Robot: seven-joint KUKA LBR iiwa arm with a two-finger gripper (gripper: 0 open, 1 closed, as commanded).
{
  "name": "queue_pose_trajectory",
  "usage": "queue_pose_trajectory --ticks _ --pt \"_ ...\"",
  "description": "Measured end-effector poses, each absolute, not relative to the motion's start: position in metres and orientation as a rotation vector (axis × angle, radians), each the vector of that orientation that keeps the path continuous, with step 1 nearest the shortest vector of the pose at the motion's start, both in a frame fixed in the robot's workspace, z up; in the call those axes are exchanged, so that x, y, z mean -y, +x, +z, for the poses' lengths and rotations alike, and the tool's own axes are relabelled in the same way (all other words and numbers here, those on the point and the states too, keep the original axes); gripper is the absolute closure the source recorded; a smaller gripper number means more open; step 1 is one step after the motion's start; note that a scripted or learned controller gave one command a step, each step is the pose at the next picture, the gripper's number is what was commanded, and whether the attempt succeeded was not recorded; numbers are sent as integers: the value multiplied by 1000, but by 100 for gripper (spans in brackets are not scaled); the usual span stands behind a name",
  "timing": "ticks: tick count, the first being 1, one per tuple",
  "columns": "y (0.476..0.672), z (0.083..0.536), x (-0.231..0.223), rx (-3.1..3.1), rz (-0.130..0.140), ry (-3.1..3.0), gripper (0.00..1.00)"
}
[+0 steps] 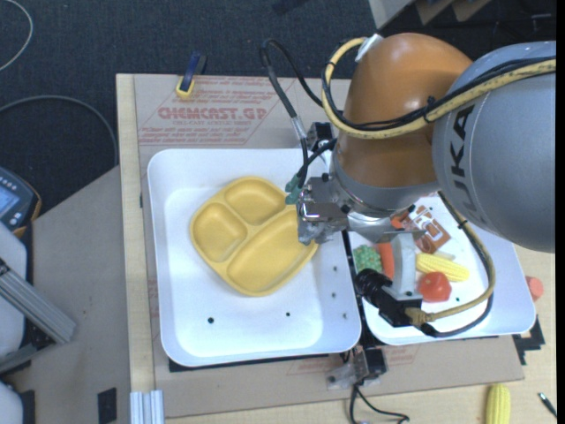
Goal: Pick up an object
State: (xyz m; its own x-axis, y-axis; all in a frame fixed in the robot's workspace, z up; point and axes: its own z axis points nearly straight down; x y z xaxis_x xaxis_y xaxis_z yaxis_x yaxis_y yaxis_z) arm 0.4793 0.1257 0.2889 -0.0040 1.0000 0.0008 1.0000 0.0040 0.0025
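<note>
A yellow divided plate (249,234) lies tilted in the left white bin (177,263), its right edge reaching under my wrist. My gripper (311,222) hangs low over the plate's right rim, near the wall between the two bins; the arm's orange band and grey body cover it from above. The right bin (508,312) holds several toy foods: a corn cob (441,266), a red tomato (434,285), a carrot (387,256), a green leafy piece (366,258) and a brown-and-white packet (431,230).
The bench is a cardboard sheet (212,109) with red print. A small yellow-and-blue item (188,76) lies at its back edge. Black cables (282,87) trail from the wrist. Another corn cob (497,405) and an orange piece (533,285) lie outside the right bin.
</note>
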Motion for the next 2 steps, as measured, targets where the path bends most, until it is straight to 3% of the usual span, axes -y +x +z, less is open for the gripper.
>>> queue_pose_trajectory --ticks 1,2 --pt "480 312 -120 -2220 5 2219 100" --pt "479 255 -73 -2218 -11 2231 100"
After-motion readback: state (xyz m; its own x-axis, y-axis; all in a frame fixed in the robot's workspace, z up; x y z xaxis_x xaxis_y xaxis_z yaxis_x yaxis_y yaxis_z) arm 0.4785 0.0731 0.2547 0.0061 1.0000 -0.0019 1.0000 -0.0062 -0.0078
